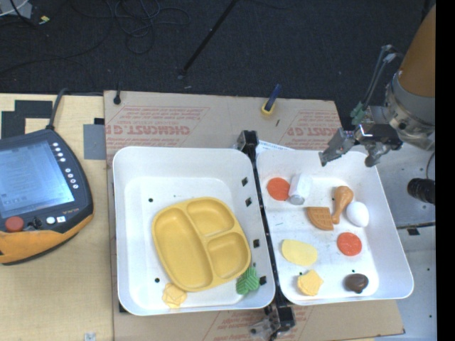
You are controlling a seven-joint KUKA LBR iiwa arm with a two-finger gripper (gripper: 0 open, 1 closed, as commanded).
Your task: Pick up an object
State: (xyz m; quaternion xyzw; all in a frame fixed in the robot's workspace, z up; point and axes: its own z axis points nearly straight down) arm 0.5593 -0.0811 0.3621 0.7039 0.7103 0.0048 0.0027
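Toy food of moulded plastic is scattered across the right white bin point(398, 275): an orange-red disc point(278, 188), a small white cylinder with a grey end point(298, 188) lying touching that disc, a tan wedge like a pie slice point(320, 218), an orange-brown drumstick point(342, 201), a white egg point(357, 214), a second red disc point(349, 244), a pale yellow oval slice point(298, 252), a yellow ridged piece point(310, 283) and a dark brown lump point(356, 283). The end effector point(350, 150) hangs above the far edge of this bin, released, its two fingers spread apart with nothing between them.

All pieces are judged light, stiff and hollow, hence unlikely to break but likely to skid on the smooth bin floor. The flat discs and slice offer little height for a pinch. The egg is expected to be slippery and to squirt out from a two-finger squeeze. The drumstick, nearest the fingers, seems the best candidate: a grip across its narrow shank is advised, though the egg and wedge lie close beside it.

The left white bin point(135, 190) bears a yellow divided tray point(201, 242).
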